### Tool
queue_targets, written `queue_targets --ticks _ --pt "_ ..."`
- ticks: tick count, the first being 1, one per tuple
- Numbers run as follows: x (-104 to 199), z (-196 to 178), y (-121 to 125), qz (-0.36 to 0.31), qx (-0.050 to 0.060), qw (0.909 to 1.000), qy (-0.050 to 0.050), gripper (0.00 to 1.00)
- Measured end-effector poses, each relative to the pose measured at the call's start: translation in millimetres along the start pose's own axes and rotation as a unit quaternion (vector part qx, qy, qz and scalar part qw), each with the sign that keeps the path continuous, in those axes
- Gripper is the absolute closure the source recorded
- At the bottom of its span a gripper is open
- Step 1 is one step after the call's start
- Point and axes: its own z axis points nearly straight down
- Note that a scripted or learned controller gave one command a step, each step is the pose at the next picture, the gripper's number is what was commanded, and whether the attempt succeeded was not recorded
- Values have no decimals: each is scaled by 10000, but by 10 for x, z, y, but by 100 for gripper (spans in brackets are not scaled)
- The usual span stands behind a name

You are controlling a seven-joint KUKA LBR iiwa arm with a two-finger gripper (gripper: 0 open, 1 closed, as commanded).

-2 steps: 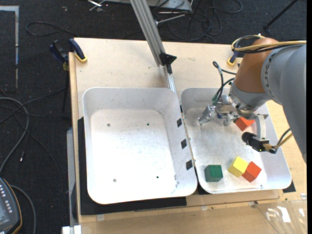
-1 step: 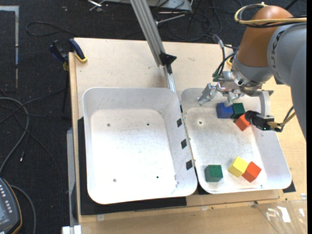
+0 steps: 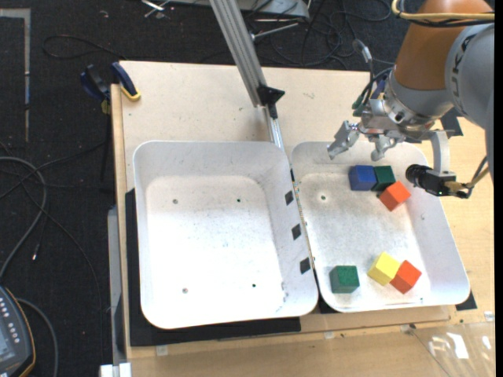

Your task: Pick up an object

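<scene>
Hovering over the right bin's (image 3: 440, 246) far edge, the gripper (image 3: 363, 141) hangs spread and holds nothing; the blue cube (image 3: 361, 177) lies just below it, touching a dark green cube (image 3: 383, 177).

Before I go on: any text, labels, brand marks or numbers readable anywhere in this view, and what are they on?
None can be read.
Small black square tags on the divider between the two shallow white bins: no legible marks.
Grey device with buttons at the lower left edge: too small and blurred to read.
Coloured cubes, such as the blue cube and yellow cube: plain faces, no markings.
</scene>
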Motion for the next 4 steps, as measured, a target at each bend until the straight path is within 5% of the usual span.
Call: queue_targets --ticks 2,3,4 --pt "-784 1481 -240 32 58 10000 4 0" --pt "-719 1467 195 64 300 9995 25 0" --pt "-727 1373 182 64 291 9996 21 100"
